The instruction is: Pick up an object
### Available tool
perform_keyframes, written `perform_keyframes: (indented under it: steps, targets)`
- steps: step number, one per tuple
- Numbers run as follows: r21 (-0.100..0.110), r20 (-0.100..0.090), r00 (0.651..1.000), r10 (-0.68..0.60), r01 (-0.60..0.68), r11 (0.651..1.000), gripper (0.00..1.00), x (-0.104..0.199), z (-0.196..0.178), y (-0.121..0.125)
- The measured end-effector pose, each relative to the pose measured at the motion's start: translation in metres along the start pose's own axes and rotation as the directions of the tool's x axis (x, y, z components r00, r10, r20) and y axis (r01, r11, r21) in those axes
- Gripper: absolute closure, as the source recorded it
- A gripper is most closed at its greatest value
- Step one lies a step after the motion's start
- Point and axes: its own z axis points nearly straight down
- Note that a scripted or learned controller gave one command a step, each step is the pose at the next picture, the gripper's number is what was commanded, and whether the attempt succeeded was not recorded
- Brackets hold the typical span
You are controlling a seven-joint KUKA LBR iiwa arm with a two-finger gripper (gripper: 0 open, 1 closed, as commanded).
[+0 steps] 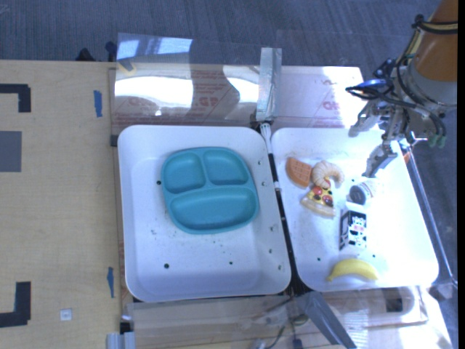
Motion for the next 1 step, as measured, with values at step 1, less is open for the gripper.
perform_keyframes:
  steps: [1]
  targets:
    - [-0.002, -0.011, 0.981, 0.196, -0.196, 0.981, 0.00, -0.0013, 0.1240, 0.0330]
